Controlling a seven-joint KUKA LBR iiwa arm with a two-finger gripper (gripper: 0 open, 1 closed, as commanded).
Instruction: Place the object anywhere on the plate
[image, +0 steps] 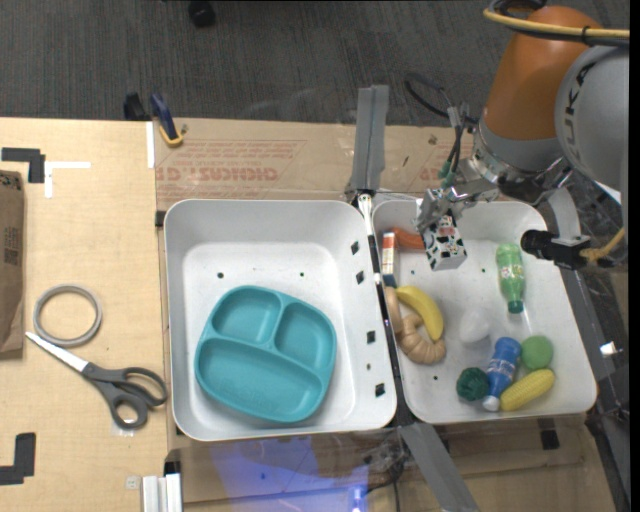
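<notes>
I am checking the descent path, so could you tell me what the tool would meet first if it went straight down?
Probably the bare white floor of the right bin; the tool hangs over its upper left part, though depth is unclear.

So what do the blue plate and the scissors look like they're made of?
The plate looks like matte teal plastic or silicone: even colour, soft rounded dividers, hardly any glare. The scissors seem to have bare metal blades, pale and shiny, with grey handles, probably plastic.
</notes>
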